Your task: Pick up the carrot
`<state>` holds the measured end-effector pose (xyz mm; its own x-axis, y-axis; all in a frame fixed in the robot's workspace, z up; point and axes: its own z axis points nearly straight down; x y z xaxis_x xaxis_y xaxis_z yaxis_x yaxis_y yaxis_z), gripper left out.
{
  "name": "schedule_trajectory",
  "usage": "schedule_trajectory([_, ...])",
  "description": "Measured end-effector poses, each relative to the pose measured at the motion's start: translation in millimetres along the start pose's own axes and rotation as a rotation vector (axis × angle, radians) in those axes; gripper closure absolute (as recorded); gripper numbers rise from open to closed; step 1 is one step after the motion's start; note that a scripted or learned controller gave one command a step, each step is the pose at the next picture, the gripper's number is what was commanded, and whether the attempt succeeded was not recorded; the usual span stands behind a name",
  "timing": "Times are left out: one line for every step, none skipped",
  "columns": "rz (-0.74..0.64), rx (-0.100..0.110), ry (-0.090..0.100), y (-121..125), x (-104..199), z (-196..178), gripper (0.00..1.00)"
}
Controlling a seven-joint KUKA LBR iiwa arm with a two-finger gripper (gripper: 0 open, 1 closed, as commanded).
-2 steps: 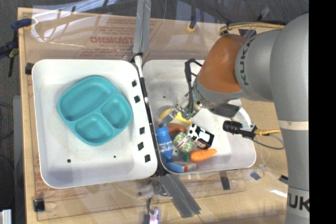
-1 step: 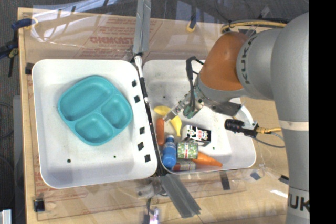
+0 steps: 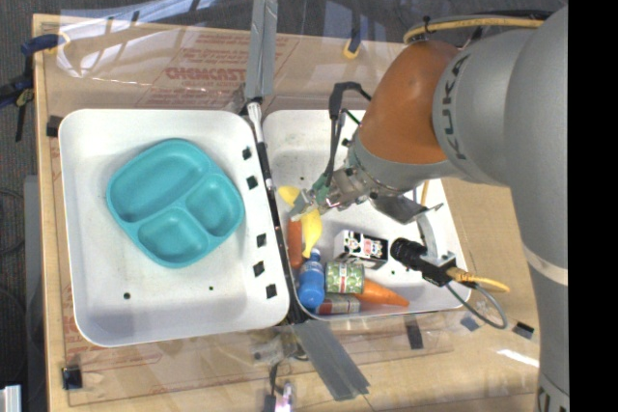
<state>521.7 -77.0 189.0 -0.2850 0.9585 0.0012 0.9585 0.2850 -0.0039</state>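
**Carrot low in the right bin, gripper above the pile**

You find the carrot [image 3: 384, 296] just right of the blue bottle [image 3: 311, 283], beyond the green can [image 3: 345, 278]. It is likely a light, stiff, smooth toy, so take it across its thicker middle. The gripper [image 3: 323, 195] hovers above the bottle, and you cannot tell whether it is spread or closed. Count one carrot, one bottle, one can, one yellow banana [image 3: 309, 229], one unclear orange piece [image 3: 294, 243], one teal divided plate [image 3: 174, 201] and two bins.
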Motion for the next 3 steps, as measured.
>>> schedule_trajectory([-0.003, 0.004, 0.001, 1.0, 0.1, -6.8, 1.00])
schedule_trajectory([-0.083, 0.002, 0.001, -42.5, 15.0, 0.9, 1.00])
schedule_trajectory([-0.085, 0.007, 0.002, -41.8, 14.5, -5.8, 1.00])
